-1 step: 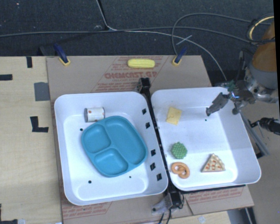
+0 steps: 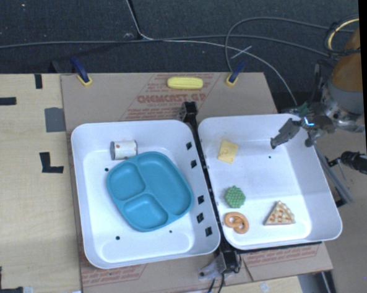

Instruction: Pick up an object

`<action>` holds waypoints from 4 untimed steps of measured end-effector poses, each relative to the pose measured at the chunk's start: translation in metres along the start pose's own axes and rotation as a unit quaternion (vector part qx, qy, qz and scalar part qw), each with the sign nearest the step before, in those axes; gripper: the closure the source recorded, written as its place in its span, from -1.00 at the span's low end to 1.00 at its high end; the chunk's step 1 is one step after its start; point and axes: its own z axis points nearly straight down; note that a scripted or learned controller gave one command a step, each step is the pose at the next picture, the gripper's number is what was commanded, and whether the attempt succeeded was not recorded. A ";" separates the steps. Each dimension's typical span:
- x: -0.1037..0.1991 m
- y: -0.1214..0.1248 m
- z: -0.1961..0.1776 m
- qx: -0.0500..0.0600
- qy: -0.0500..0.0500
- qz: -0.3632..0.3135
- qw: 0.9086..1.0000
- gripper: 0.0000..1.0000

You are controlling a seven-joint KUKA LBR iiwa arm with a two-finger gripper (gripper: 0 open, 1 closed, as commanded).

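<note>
Fingers (image 2: 284, 134): spread apart, holding nothing, at my gripper (image 2: 297, 133) over the right bin's (image 2: 316, 184) far right corner.
Targets: yellow block (image 2: 228, 151) by far left edge; pizza slice (image 2: 279, 214) near front.
Risk: I judge I could close on the bare floor between them.

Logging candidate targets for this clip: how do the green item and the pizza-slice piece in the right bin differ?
The green item is rounded and bumpy, while the pizza-slice piece is a flat triangle. The green item is one solid colour; the pizza-slice piece is tan with red spots. The green item lies near the bin's left wall, the pizza-slice piece farther right, nearer the front rim. Both lie loose on the floor of the right bin, apart from the gripper.
</note>
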 end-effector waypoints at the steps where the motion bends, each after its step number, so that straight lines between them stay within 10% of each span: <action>1: -0.002 0.001 0.064 0.003 0.000 0.000 1.000 -1.00; 3: 0.001 -0.001 0.152 -0.001 -0.001 -0.001 1.000 -1.00; 4: 0.000 0.001 0.140 -0.003 -0.002 -0.001 1.000 1.00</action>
